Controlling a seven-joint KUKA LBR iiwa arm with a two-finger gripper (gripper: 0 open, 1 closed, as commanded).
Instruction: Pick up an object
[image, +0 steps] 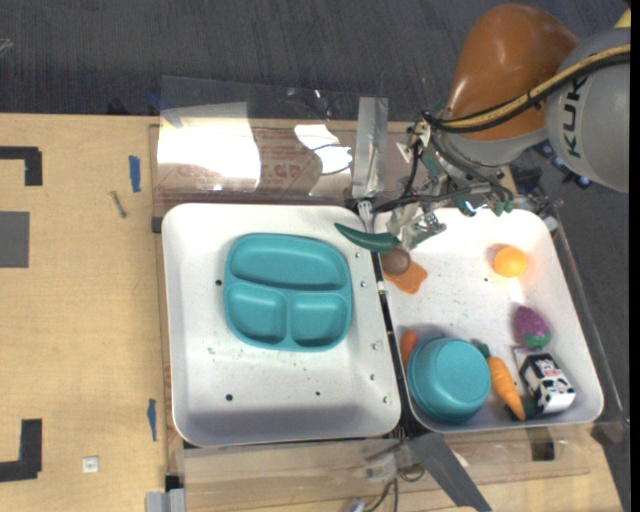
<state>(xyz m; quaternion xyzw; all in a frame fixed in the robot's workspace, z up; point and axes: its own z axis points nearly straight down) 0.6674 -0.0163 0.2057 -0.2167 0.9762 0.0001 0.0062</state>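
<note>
My gripper (422, 226) hangs over the far left corner of the right bin (575, 300), under the orange band of the arm. A curved green pepper-like piece (364, 238) lies across the divider between the bins, just left of the gripper; whether it is touched I cannot tell. Right below the gripper sit a small brown object (395, 262) and an orange piece (410, 278). Further right in the same bin lie an orange fruit (510, 261) and purple grapes (532, 325).
A teal divided plate (288, 290) lies in the left bin (190, 330). At the near end of the right bin stand a teal bowl (450, 378), a carrot (503, 386) and a black-and-white toy car (548, 386). Clear plastic sheeting (300, 150) lies behind the bins.
</note>
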